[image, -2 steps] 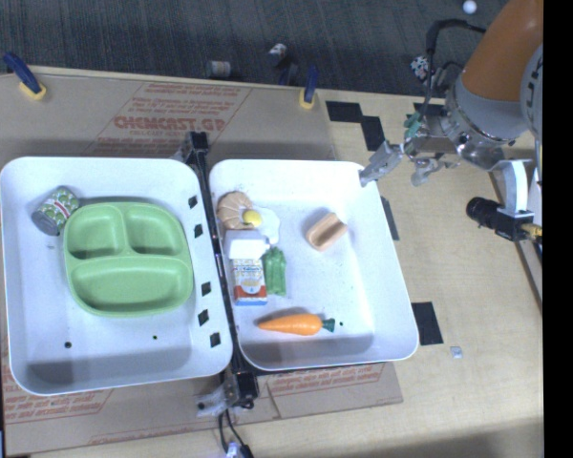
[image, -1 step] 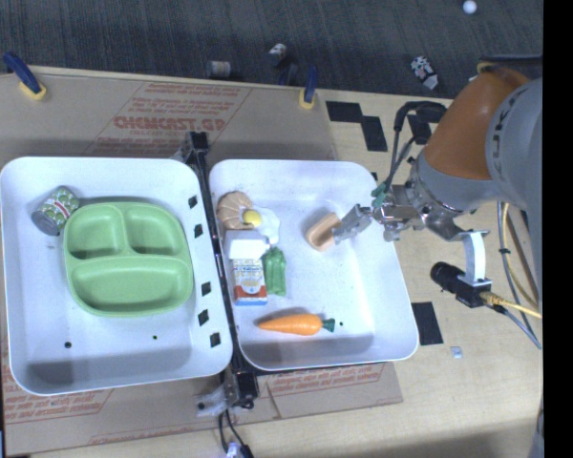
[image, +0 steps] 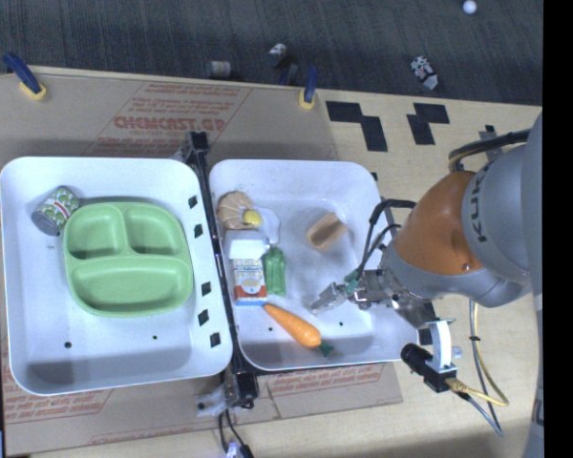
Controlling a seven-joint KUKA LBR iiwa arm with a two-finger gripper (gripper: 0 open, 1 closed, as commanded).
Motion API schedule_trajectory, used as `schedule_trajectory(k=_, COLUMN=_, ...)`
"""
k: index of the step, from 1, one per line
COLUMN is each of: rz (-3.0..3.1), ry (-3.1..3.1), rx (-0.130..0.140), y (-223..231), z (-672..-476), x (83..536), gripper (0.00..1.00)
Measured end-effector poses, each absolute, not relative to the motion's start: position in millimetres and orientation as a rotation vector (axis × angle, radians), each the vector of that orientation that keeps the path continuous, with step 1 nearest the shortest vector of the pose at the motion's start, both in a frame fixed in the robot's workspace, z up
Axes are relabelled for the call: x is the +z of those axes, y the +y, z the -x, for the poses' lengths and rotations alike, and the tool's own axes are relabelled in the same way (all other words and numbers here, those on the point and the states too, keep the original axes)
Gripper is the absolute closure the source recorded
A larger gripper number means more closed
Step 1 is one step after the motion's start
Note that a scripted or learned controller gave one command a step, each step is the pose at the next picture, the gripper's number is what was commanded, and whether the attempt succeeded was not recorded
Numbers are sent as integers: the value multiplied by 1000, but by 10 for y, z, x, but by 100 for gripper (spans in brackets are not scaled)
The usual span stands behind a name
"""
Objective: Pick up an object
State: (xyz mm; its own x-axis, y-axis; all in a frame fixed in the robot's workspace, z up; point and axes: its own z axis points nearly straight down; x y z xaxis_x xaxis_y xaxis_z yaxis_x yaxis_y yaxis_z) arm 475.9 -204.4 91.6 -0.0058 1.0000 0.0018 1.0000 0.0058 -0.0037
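tray (image: 126, 256) in left bin (image: 19, 351) | can (image: 55, 209) behind-left | carrot (image: 294, 325) in right bin (image: 363, 184)

I count two white bins: the left bin (image: 19, 351) and the right bin (image: 296, 175). In the left one I see one green tray (image: 127, 256) (three compartments in it) and one can (image: 55, 209). In the right I count one carrot (image: 294, 325), one carton (image: 248, 272), one green packet (image: 275, 271), one tan block (image: 325, 230) and one roundish brown item (image: 235, 208) with a yellow piece (image: 253, 219) beside it.
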Motion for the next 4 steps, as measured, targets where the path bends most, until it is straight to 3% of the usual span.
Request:
schedule_trajectory(k=1, rz=2207, ry=-2233, rx=4, y=-2048, z=-4771, x=1021, gripper=100)
schedule_trajectory(k=3, rz=2214, ry=-2226, rx=1, y=-2109, z=-4765, x=923, gripper=100)
schedule_trajectory(k=4, rz=2219, ry=-2234, rx=-2, y=-2118, z=-4782, x=2605, gripper=100)
